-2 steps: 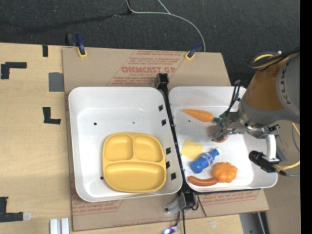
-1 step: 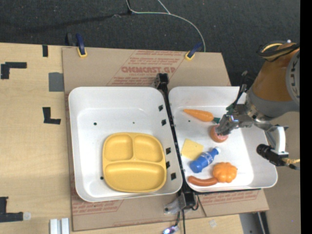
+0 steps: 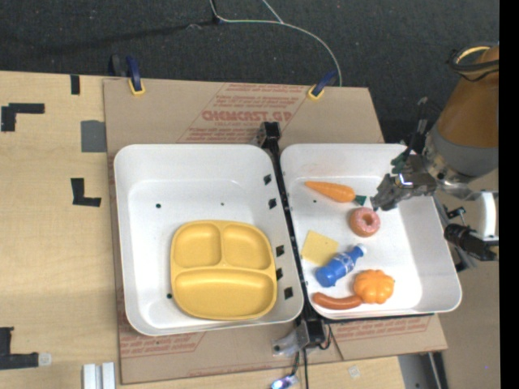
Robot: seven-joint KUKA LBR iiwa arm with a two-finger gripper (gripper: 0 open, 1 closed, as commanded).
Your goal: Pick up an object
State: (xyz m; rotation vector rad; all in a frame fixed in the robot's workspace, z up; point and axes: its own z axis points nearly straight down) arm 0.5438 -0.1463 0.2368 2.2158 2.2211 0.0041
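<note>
A: What's on the left?
B: A yellow divided plate [image 3: 224,269] in the left bin [image 3: 130,241].
A: And right?
B: Cheese wedge [image 3: 319,247], blue bottle [image 3: 338,267], carrot [image 3: 330,190], donut [image 3: 364,222], pumpkin [image 3: 373,286], sausage [image 3: 336,301]. The gripper [image 3: 388,194] hovers just beside the donut; its grip I cannot tell.

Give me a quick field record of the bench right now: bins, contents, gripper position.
left bin: holds a yellow divided plate
right bin: holds a toy carrot, pink donut, yellow cheese slice, blue bottle, orange pumpkin, sausage
gripper: over the right bin's upper right part, between carrot tip and donut
gripper state: cannot tell
held object: none visible
</note>
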